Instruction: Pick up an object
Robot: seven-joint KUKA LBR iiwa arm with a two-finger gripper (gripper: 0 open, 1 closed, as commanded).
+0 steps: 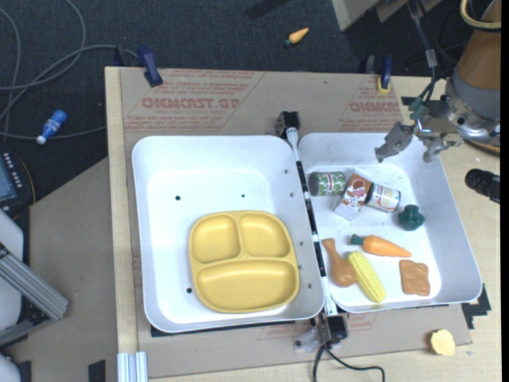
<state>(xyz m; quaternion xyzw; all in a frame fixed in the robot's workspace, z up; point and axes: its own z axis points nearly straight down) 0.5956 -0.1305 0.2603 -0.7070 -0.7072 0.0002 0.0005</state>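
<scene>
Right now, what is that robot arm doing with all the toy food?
The grey robot arm's gripper hangs open over the top of the right white bin, holding nothing. Below it in that bin lie an orange toy carrot, a yellow toy corn cob, a small green-labelled can, and a dark green toy broccoli. The left white bin holds a yellow divided plastic plate.

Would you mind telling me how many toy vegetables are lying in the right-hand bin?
3: a carrot in the middle, a corn cob just below it towards the near edge, and a broccoli piece nearer the right wall. None looks hidden.
</scene>
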